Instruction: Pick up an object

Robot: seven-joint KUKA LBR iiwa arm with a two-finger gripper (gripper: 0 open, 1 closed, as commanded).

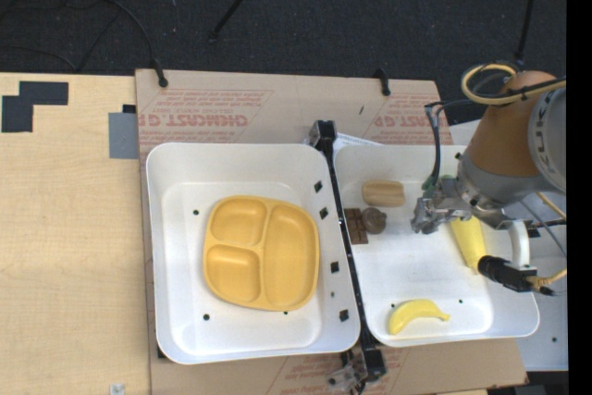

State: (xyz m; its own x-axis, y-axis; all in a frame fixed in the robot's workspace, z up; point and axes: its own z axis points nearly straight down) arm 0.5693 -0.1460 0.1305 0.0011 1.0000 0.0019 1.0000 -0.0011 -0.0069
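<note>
Nothing had been picked up yet, by the look of it. On the left, the yellow plate (262, 253) with its sections lay flat in the left bin (176, 199), with white floor showing all round it.

In the right bin (435, 287), a small brown thing (373, 219) sat near the middle wall, at about 9 o'clock from the tool (425, 219). A tan block (383, 192) lay at the tool's 10 o'clock, and a yellow banana (416, 314) lay at its 6 o'clock, near the front edge.

The tool was low over the right bin, apart from all three things. Whether it was open or closed could not be told. The floor between the tool and the banana was bare, so there was room to move. The whole grab was still left to do.
</note>
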